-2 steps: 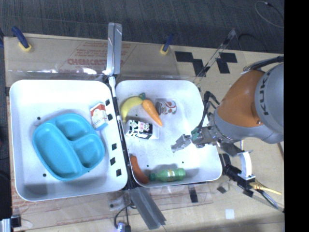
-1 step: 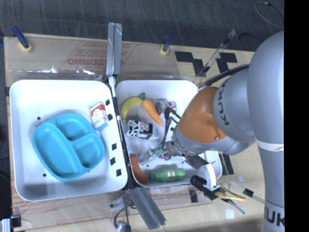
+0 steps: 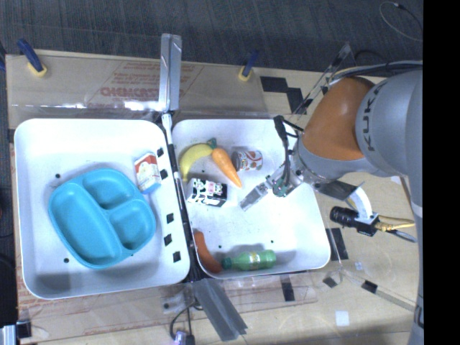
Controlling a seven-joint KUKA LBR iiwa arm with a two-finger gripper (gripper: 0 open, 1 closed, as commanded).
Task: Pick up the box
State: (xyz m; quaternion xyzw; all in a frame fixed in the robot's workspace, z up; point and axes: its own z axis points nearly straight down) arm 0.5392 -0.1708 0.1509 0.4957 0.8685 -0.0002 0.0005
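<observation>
A small black-and-white patterned box (image 3: 207,191) lies flat in the right bin (image 3: 305,221), near its left wall. A second small carton (image 3: 147,171), white with red and blue, stands in the left bin (image 3: 36,157) against its right wall. My gripper (image 3: 255,195) hangs low over the middle of the right bin, just right of the black-and-white box and apart from it, pointing down and to the left. I see nothing held in it.
A banana (image 3: 188,157), a carrot (image 3: 226,165) and a red-and-white can (image 3: 249,159) lie behind the box. A green bottle (image 3: 249,259) and an orange-brown sausage shape (image 3: 205,253) lie at the right bin's front. A blue divided plate (image 3: 100,218) sits in the left bin.
</observation>
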